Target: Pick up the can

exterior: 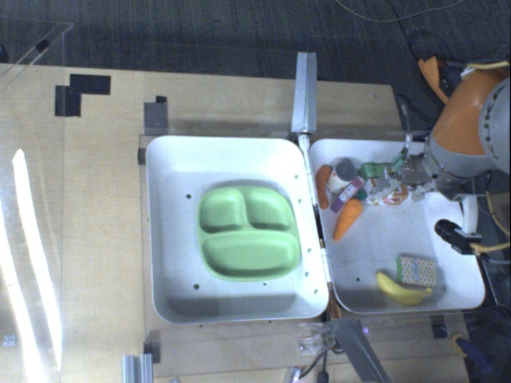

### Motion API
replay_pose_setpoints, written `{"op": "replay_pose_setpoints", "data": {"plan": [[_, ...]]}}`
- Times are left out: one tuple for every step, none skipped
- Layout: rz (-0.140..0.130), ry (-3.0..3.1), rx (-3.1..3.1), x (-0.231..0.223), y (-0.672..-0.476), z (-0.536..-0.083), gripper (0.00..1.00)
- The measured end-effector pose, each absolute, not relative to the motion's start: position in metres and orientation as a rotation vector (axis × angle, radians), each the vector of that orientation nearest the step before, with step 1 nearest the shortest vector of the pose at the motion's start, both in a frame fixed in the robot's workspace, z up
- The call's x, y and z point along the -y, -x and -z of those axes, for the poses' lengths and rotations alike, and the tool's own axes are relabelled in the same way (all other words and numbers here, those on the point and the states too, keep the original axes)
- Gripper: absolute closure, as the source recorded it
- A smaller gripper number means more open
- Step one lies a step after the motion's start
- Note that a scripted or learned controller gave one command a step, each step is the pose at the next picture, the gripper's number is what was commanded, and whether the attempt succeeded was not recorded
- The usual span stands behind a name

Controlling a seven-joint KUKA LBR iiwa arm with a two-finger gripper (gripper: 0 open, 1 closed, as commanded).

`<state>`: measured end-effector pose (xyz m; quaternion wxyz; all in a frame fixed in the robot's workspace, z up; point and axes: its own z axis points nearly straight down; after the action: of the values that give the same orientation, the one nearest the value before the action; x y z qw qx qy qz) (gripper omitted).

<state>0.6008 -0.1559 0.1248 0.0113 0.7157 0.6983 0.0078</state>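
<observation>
The can (346, 177) lies in the right bin (447, 238) near its back left corner. It has a grey top and a white and purple label. It sits between an orange sausage-shaped piece (322, 184) and a green item (373, 168). My gripper (402, 179) hangs low over the back of the right bin, a little to the right of the can. It is above a small red and white cluttered object (386, 195). The gripper and the can look apart.
A carrot (346, 219) lies just in front of the can. A banana (403, 290) and a patterned sponge-like block (417, 270) sit near the right bin's front. The left bin (172, 214) holds a green divided tray (247, 231). A metal post (304, 94) stands behind the bins.
</observation>
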Motion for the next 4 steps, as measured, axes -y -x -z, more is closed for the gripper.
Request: {"op": "replay_pose_setpoints", "data": {"plan": [[-0.028,-2.223,-2.187,0.154,-0.602,-0.136,1.0],[-0.028,-2.22,-2.186,0.154,-0.603,-0.136,0.0],[-0.01,-2.422,-1.99,0.169,-0.588,-0.089,0.0],[-0.018,-2.41,-1.999,0.167,-0.591,-0.101,1.0]]}}
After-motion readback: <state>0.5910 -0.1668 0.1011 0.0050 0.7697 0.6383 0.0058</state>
